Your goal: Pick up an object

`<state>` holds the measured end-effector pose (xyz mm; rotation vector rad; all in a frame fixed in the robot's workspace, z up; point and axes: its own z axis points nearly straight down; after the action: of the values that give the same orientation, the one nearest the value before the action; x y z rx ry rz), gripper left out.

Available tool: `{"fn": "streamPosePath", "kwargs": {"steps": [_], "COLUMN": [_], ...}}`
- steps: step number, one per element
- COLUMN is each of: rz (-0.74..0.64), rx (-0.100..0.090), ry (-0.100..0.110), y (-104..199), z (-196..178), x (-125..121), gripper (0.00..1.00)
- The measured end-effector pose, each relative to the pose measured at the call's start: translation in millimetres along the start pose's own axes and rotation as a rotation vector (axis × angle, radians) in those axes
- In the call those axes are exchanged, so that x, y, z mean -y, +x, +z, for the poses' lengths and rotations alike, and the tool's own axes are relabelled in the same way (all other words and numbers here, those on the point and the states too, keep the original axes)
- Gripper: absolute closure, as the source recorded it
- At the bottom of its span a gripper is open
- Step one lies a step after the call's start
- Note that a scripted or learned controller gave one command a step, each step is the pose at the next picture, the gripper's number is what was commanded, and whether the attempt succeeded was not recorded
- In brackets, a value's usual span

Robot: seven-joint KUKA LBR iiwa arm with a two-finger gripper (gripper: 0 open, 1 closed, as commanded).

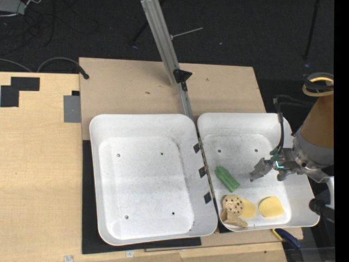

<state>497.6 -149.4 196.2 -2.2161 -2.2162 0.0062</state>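
The right bin (240,125) holds a green oblong object (227,178) near its left wall. A brown spotted cookie-like piece (233,205) lies at the front left of that bin, with a tan scrap below it and a pale yellow disc (247,208) beside it. A yellow rounded block (271,207) sits at the front right. My gripper (263,170) hangs over the bin's right half, right of the green object and above the yellow block. Nothing shows between its fingers.
The left bin (109,125) lies beside the right one, joined by black clips along the shared wall. A slanted aluminium bar (163,42) rises behind the bins. The arm's orange band (322,119) stands at the right edge.
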Motion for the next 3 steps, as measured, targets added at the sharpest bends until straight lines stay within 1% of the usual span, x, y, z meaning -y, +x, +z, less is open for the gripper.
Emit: {"fn": "streamPosePath", "kwargs": {"steps": [1,2,3], "rz": [0.003,0.001,0.002], "rx": [0.001,-0.001,0.001], "ry": [-0.005,0.001,-0.007], "y": [-0.8,-6.7,-6.5], "z": [-2.1,59.0,104.7], "x": [-0.9,4.3,3.4], "gripper": [0.0,0.0,0.0]}}
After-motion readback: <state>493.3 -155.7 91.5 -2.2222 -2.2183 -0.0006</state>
